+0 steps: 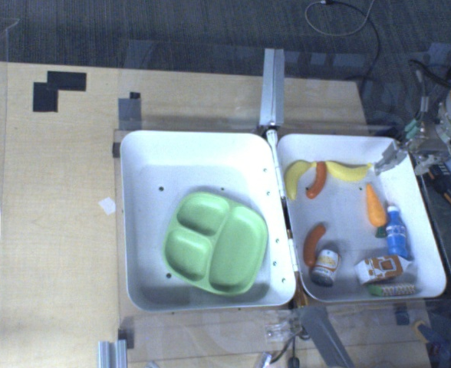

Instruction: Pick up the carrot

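The gripper [388,159] hovers at the right bin's [432,228] far rim; whether its fingers are spread cannot be determined. The carrot [374,207] lies below them, toward the camera, touching a blue bottle [396,233]. Risk: descent may strike the bottle or clip the banana [347,172] beside the fingers.

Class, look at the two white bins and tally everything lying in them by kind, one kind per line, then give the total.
Green divided plate: 1
Bananas: 2
Sausages: 2
Carrot: 1
Blue bottle: 1
Small can: 1
Carton: 1
Green item beside the carton, kind unclear: 1
Total: 10
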Motion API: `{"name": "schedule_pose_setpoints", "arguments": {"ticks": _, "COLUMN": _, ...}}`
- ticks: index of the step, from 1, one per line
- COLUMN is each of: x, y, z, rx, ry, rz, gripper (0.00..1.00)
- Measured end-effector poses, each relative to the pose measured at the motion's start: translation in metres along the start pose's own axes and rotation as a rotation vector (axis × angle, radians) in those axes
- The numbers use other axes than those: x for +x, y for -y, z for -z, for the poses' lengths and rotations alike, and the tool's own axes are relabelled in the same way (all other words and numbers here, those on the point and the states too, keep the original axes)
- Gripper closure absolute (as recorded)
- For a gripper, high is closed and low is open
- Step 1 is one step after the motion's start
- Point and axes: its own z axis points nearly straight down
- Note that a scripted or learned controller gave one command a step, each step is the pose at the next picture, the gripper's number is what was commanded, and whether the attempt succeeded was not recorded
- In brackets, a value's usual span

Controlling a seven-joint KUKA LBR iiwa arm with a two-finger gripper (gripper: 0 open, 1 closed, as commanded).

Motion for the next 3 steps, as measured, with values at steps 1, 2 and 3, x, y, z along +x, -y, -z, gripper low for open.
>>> {"name": "schedule_pose_setpoints", "arguments": {"ticks": 1, "x": -0.011, "y": 0.021, "z": -0.129, "rx": 0.001, "ry": 0.000, "rz": -0.069, "gripper": 0.00}}
{"name": "schedule_pose_setpoints", "arguments": {"ticks": 2, "x": -0.010, "y": 0.019, "z": -0.117, "rx": -0.006, "ry": 0.001, "rz": -0.068, "gripper": 1.00}}
{"name": "schedule_pose_setpoints", "arguments": {"ticks": 3, "x": 0.041, "y": 0.025, "z": -0.041, "rx": -0.002, "ry": 0.000, "rz": 0.025, "gripper": 1.00}}
